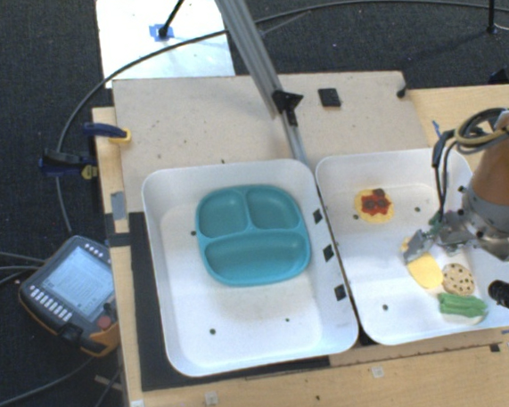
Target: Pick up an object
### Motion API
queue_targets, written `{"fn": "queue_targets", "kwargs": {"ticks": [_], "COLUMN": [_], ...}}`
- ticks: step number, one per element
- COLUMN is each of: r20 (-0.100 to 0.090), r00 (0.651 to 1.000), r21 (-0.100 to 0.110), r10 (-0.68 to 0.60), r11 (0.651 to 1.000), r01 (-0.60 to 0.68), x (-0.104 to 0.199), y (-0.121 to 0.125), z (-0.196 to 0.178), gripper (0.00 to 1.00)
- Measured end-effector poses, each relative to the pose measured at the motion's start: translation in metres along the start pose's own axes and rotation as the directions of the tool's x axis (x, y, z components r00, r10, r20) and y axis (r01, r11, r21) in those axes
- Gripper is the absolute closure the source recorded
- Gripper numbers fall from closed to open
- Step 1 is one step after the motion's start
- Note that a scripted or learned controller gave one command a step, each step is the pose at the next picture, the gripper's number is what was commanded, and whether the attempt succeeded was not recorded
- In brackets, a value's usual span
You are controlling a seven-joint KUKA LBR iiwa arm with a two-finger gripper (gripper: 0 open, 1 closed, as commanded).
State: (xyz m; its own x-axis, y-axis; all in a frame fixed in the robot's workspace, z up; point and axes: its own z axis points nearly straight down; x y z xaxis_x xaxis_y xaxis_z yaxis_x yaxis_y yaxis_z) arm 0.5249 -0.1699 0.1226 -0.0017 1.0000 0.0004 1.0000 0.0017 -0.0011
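So, my gripper (417, 243) is down in the right bin (347, 234), and honestly I cannot tell how it stands from up here. It sits right at the top edge of a pale yellow piece (426, 273). Just beside that are a speckled cookie (458, 279) and a green veggie thing (462, 306). A small pizza (375, 204) lies further back. The left bin (177, 277) holds a teal divided plate (252, 234).

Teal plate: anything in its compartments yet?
Empty. All three compartments of the teal plate show bare; the toy foods lie in the right bin.
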Motion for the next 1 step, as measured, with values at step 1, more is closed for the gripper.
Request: {"fn": "queue_targets", "kwargs": {"ticks": [1], "r20": [0.001], "r00": [1.0], "r21": [-0.005], "r10": [0.002], "r11": [1.0], "r01": [-0.002], "x": [-0.001], "y": [0.0023], "z": [0.0352], "gripper": [0.0]}}
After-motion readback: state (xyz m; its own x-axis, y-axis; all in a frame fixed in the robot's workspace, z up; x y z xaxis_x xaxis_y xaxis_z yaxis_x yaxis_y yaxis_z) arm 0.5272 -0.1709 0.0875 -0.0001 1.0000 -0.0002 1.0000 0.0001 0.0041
